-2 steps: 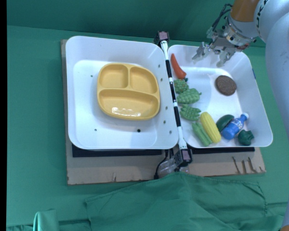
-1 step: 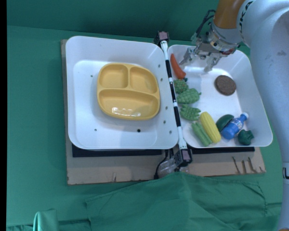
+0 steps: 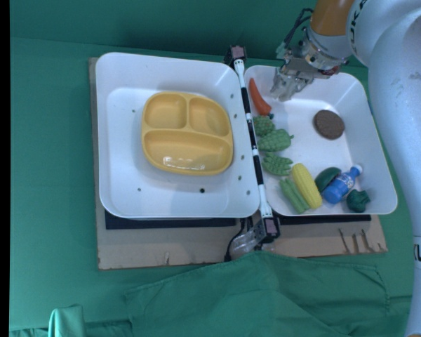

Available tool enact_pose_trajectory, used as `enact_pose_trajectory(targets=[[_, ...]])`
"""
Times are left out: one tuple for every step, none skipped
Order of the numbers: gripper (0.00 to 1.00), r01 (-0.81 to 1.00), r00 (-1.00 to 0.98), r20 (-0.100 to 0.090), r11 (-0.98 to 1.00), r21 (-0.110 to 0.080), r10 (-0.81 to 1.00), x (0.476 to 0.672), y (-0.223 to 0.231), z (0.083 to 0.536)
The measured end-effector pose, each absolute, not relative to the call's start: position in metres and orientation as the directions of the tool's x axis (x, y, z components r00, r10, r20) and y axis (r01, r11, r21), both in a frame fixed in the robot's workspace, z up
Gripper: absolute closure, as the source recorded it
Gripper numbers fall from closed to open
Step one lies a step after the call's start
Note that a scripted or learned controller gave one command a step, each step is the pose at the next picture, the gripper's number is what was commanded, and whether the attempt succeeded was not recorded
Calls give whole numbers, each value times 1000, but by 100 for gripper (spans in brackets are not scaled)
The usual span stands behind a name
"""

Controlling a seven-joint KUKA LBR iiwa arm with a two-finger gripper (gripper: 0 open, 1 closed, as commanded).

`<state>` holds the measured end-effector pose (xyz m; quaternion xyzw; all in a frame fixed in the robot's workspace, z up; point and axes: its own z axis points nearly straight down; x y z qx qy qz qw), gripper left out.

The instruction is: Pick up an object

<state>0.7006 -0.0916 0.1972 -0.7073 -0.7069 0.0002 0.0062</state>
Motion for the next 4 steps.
enact_pose_trajectory(targets=[[100, 1000, 3, 7, -3, -1, 1000, 702, -93, 212], [100, 1000, 11, -4, -11, 0, 1000, 651, -173, 196], [100, 1000, 7, -5, -7, 11, 1000, 656, -170, 210], [100, 1000, 0, -7, -1, -9, 1000, 700, -145, 183]])
